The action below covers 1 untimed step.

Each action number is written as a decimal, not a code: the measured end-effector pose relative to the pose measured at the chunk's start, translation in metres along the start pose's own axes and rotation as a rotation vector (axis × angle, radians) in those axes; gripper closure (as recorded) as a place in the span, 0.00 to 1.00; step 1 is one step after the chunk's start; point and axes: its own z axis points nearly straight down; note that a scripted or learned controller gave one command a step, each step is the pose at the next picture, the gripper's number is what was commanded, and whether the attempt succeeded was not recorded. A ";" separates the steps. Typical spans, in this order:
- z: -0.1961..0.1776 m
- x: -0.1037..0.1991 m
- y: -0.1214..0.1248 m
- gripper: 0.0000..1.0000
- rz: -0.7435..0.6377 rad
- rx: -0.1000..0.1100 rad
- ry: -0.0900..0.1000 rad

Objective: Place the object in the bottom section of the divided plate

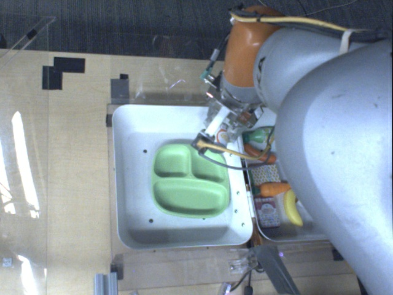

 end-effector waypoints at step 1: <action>0.078 -0.024 -0.056 1.00 0.173 -0.007 0.010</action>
